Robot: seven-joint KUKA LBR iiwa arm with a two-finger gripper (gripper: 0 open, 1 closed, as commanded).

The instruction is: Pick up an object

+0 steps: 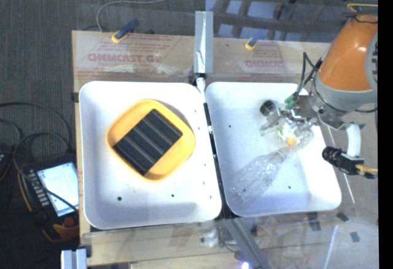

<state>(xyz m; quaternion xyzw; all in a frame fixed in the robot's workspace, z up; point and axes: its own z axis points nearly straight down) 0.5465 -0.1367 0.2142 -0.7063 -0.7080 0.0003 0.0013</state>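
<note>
The gripper [288, 120] hovers over the clear plastic bottle [261, 172] in the right bin [245, 200]; I cannot tell its opening, so it should descend centred on the bottle's body.

Clear plastic bottle [261, 171] lying on its side, diagonal, in right bin [319, 197], neck up toward right. Yellow dish with black ribbed insert [150, 139] flat in left bin [98, 200], roughly centered.

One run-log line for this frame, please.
phase: reaching | gripper: low in right bin, over clear plastic bottle neck | left bin: yellow dish with black insert
</note>
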